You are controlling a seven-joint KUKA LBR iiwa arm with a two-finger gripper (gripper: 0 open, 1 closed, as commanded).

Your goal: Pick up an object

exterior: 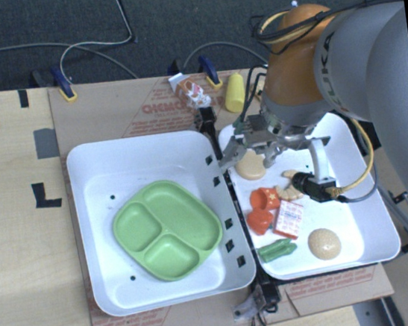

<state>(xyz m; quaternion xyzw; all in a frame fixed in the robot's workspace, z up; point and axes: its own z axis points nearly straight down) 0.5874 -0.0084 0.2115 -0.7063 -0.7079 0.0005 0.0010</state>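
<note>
Gripper low over the right bin, above a tan round piece; can't tell how the jaws stand. Same bin holds red pieces, a red-and-white packet, a green pod and a beige ball. Green divided tray lies in the left bin

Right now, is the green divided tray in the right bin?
No, the green divided tray lies in the left bin; the right bin holds the small food items.
</note>
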